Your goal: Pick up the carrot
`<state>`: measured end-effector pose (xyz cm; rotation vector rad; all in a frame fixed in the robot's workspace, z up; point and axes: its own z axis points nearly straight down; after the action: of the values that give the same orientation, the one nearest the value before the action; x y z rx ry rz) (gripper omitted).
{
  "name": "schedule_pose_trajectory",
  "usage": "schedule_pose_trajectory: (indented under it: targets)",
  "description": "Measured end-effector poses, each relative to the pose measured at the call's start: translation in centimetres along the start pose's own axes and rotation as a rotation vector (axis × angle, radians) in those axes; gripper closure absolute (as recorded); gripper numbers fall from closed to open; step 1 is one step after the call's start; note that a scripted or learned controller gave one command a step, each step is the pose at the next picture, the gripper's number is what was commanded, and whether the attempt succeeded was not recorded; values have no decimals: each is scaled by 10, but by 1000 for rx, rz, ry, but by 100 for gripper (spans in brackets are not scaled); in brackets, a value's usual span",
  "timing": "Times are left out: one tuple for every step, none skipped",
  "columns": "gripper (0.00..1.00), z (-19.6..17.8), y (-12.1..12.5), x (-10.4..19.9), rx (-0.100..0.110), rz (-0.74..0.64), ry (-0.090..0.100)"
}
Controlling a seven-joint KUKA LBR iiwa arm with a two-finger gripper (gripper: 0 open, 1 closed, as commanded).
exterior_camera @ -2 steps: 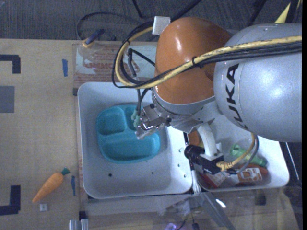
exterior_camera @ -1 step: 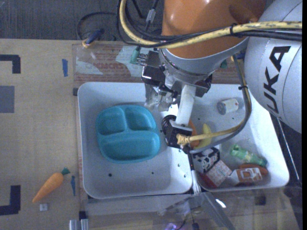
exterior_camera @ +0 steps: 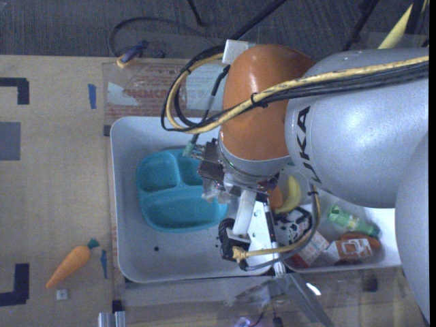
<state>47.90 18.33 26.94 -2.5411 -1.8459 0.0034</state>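
The carrot (exterior_camera: 68, 266), orange with a green top, lies on the wooden bench outside the bins, past the left bin's (exterior_camera: 121, 251) lower left corner. My gripper (exterior_camera: 212, 181) hangs under the orange wrist band, over the right edge of a blue divided plate (exterior_camera: 167, 189) in the left bin. It is far to the right of the carrot. The wrist hides most of the gripper.
The right bin (exterior_camera: 385, 261) holds a banana (exterior_camera: 293, 193), a green bottle (exterior_camera: 345, 218), a red packet (exterior_camera: 355, 246) and a black-and-white item (exterior_camera: 297, 227). Blue tape marks (exterior_camera: 92, 95) and black markings (exterior_camera: 15, 90) sit on the bench left of the bins.
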Motion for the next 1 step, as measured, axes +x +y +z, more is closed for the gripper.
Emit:
schedule_pose_trajectory:
  targets:
    - [100, -10, 1, 0, 0, 2, 0]
